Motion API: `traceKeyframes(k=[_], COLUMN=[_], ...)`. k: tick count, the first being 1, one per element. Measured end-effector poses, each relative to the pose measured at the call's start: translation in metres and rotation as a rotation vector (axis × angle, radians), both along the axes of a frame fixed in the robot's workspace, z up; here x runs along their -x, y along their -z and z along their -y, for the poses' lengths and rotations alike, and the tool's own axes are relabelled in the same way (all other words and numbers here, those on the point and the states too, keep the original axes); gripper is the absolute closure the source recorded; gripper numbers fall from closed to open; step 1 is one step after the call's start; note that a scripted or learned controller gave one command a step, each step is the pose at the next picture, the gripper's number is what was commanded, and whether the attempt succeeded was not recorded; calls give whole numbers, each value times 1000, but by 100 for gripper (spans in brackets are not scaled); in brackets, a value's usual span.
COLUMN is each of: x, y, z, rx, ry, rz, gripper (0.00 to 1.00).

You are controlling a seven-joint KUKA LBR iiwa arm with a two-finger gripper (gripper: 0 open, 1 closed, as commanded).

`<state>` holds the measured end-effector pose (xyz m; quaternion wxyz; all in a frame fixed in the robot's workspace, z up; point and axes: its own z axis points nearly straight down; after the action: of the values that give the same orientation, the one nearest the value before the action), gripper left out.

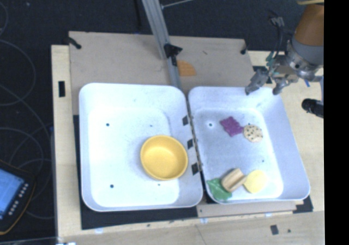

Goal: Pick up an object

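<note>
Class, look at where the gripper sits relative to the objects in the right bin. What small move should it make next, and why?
Probably shift the gripper toward the view's lower left, to stand above the purple piece and the cookie. It now hangs open over the right bin's far corner with nothing between its fingers, and those two lie nearest, each clear of the others.

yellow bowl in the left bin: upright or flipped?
Upright. The yellow bowl shows its open hollow and rim facing the camera, sitting on the left bin's floor. Nothing visible inside.
</note>
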<state>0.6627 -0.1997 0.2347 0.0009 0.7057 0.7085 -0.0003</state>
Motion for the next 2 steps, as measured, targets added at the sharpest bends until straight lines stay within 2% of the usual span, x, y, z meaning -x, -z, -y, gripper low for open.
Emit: traceKeyframes(k=[1, 2], x=[0, -4], y=[0, 61], z=[1, 4], rx=[2, 1], ry=[0, 0], rz=[-1, -6], gripper=[0, 0])
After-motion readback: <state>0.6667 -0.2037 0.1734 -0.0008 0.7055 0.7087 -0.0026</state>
